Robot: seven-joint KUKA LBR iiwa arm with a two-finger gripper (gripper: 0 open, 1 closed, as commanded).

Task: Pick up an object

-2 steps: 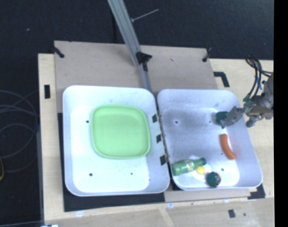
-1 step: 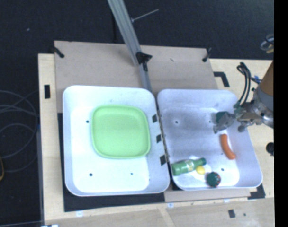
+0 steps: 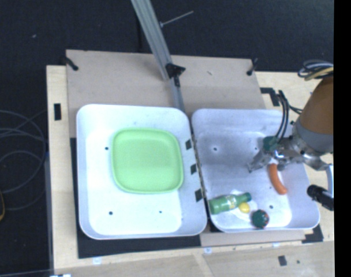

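My gripper (image 3: 271, 163) hangs over the right bin (image 3: 221, 131), near its right side, on the grey arm with the orange band. Its fingers look spread, so it is open; one grey finger (image 3: 256, 163) points down to the left. An orange sausage-shaped object (image 3: 278, 180) lies in the bin with its upper end right under the gripper; it is not lifted. Nearer the front wall lie a green bottle (image 3: 228, 202), a small yellow object (image 3: 244, 208) touching it, and a dark green ball (image 3: 260, 217).
The left bin (image 3: 94, 212) holds a light green square plate (image 3: 146, 160). A grey pole (image 3: 155, 33) slants up from between the bins at the back. Black cables (image 3: 282, 105) hang beside the arm's wrist.
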